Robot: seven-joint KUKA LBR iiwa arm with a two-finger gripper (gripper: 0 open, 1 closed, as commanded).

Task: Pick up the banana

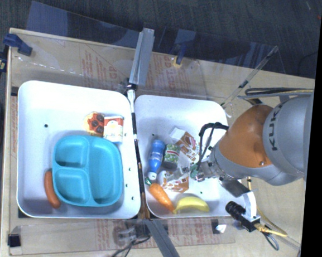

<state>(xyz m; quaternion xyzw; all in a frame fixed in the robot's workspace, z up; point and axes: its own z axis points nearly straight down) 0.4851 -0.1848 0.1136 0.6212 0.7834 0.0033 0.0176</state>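
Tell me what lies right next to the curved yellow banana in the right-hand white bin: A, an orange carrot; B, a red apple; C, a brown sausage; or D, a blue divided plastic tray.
A: the curved yellow banana lies at the near edge of the right-hand white bin with the orange carrot just to its left, while the blue divided plastic tray and brown sausage are in the other bin.

Partial letters "KU" on the grey arm (286, 139), faint illegible red print across bench (88, 63)
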